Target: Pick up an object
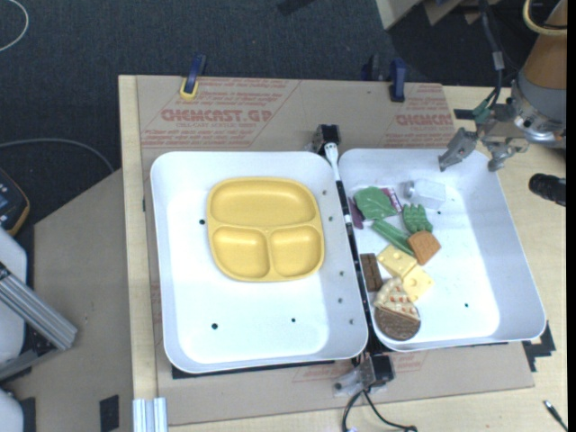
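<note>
Gripper [479, 148] spread open at the top right corner of the right bin [504, 268], two grey fingers splayed apart, nothing between them. Hanging over the bin's upper rim, apart from every object.

Nearest candidate: a clear plastic packet [425, 191], lying just below and to the left of the fingers, on the bin floor. Glossy, crinkled, roughly rectangular, long axis running left to right; probably slippery and hard to pinch flat.

Farther down and left from the tool, a loose cluster of toy food hugging the bin's left wall:
- green leafy piece [373, 203], soft-looking, ruffled edge, with a purple-and-white wrapper [389, 193] touching it;
- small green knobbly piece [416, 216], just beside the leaf;
- long green pod [391, 235], slim, axis slanting from upper left to lower right;
- orange-brown block [424, 246], matte, squarish, tilted;
- two pale yellow cheese-like squares [405, 273], smooth, overlapping;
- dark brown bar [370, 271] against the wall, long axis up and down;
- round brown cookie-like disc [397, 320], lowest and farthest from the tool.

Well to the left, across the divider, in the left bin [180, 313]: a yellow three-compartment plate [266, 228], smooth plastic, rounded corners.

Judged next: a short descent down-left toward the packet, or a longer reach to the cluster.
</note>
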You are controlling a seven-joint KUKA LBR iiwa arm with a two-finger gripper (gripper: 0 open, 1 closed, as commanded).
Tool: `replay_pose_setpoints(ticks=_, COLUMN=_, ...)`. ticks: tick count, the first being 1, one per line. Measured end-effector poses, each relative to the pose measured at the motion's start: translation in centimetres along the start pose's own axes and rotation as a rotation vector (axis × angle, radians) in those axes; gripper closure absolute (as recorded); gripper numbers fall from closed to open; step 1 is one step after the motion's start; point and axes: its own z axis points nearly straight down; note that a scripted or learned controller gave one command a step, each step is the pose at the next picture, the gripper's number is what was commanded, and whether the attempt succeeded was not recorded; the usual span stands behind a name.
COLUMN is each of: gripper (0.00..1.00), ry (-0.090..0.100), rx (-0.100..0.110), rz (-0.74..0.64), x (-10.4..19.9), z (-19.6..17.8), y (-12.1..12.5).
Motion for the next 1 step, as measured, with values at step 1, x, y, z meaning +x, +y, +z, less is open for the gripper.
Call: replay_pose_setpoints(ticks=1, gripper=0.00, ry=-0.003, rx=-0.016, rz=-0.003, x=0.07, z=-1.04, y=0.31)
